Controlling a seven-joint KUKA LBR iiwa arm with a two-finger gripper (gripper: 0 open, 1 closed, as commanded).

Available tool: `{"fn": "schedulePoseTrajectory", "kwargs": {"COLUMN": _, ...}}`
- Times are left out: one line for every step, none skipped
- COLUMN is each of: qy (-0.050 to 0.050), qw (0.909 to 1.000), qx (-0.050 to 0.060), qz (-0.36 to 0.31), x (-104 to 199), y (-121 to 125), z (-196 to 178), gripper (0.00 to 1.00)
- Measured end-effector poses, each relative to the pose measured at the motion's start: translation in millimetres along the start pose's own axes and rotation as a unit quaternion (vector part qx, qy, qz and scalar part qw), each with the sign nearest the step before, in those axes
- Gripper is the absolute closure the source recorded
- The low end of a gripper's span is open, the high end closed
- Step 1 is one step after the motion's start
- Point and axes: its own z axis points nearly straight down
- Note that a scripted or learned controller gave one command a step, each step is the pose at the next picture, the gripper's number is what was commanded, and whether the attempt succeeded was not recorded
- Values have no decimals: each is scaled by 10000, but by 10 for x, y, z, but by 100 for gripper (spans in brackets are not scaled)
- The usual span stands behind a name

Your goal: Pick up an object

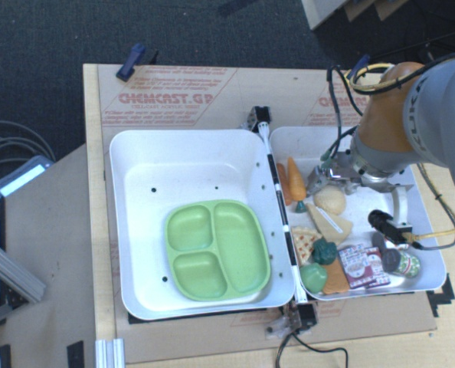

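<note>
green tray [216, 250], left bin [135, 159]; pincer [325, 176] over right bin [304, 138]

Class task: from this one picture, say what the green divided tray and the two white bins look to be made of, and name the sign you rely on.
Green divided tray: probably moulded plastic, matt; even colour, rounded compartment edges, soft sheen. Left white bin and right white bin: likely thin formed plastic, smooth and slightly glossy; rounded corners, seamless walls. None of this is certain from looks alone.

White left bin [128, 228], pale green divided tray [216, 249], white right bin [434, 263], orange carrot [296, 178], cream-coloured round item [331, 200], green ball [314, 276], red-and-white printed packet [361, 267], grey arm [434, 113] with orange band [384, 113], tan bench board [174, 98] with red lettering.
</note>
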Motion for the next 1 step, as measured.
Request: {"fn": "schedulePoseTrajectory", "kwargs": {"qy": 57, "qw": 10000, "qx": 43, "qz": -21, "x": -41, "y": -92, "z": 31, "gripper": 0}}
